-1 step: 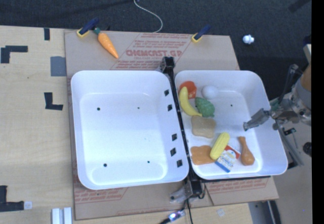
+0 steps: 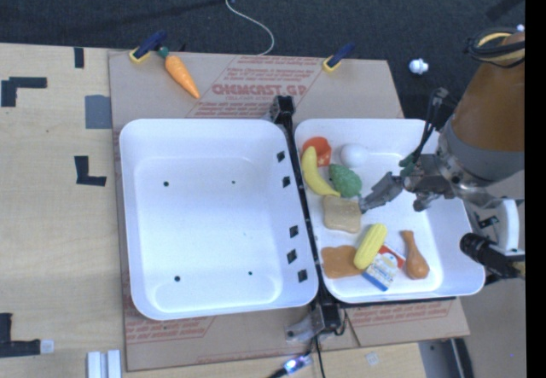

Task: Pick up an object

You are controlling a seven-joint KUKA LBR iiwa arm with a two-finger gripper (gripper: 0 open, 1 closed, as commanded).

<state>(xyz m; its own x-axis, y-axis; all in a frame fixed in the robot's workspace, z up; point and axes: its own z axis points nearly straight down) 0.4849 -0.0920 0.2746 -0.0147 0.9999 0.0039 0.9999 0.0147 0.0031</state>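
My pincer [image 2: 372,195] hangs over right bin [image 2: 444,282], grip state: cannot tell. Risk as I see it: broccoli [image 2: 346,180], banana [image 2: 316,177], bread slice [image 2: 342,215] crowd together; descent may nudge neighbours, miss grasp.

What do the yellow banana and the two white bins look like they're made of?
The curved yellow banana looks like moulded plastic toy food, judging by its uniform colour and smooth skin. The two shallow white bins, left and right, look like thin glossy plastic, with rounded corners and soft sheen.
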